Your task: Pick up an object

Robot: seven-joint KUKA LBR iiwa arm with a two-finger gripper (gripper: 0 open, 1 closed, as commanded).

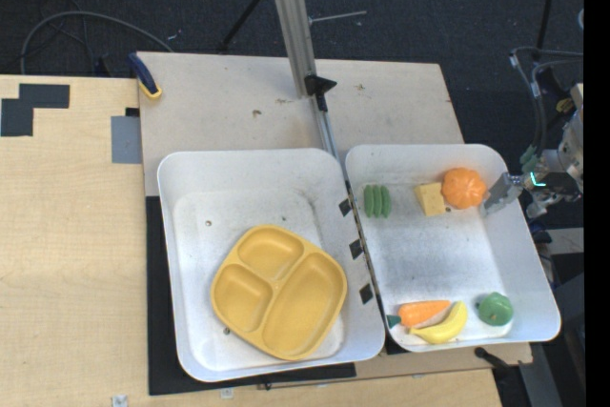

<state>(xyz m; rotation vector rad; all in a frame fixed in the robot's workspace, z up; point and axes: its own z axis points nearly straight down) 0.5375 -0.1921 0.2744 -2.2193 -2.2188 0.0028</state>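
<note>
Arm: enters at the right edge, mostly cut off, wrist parts and cables showing.
Pincer (503,193): low at mid-height of the right side, reaching leftward, tilted down.
Pincer tip: grey, slanted, pointing down and left.
Wrist: a small teal light glows just behind the pincer.

No text, label, brand, number or sign can be read anywhere in the camera view. The two shallow white plastic bins (191,205) are unmarked, and the yellow divided plastic tray (278,291) in the left one bears no print. The toy foods in the right bin carry no lettering. The pale wooden desk (67,234) shows dark grey rectangular patches (124,138), but these are blank shapes, not characters.
</note>
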